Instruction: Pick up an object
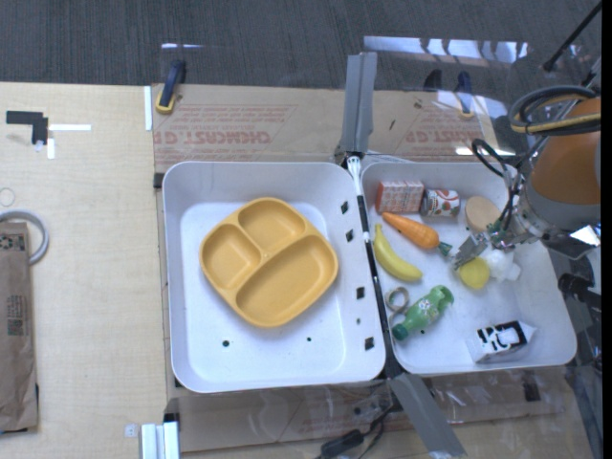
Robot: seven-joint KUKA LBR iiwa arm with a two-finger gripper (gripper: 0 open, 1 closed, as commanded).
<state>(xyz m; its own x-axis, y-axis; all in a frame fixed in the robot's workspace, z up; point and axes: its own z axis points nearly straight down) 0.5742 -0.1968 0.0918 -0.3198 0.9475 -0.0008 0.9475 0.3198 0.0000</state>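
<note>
Tool (481, 248) low in right bin (547, 285), touching lemon (473, 273).

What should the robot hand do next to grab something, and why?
Probably drop a little lower onto the lemon. The gripper hangs in the right bin just above and beside that yellow fruit, with the carrot to its left, and nothing shows between its fingers yet.

Pale wooden desk (86, 208), bearing two white bins (186, 275) side by side on brown cardboard (258, 127); brown paper bag (14, 323) near left edge.
</note>
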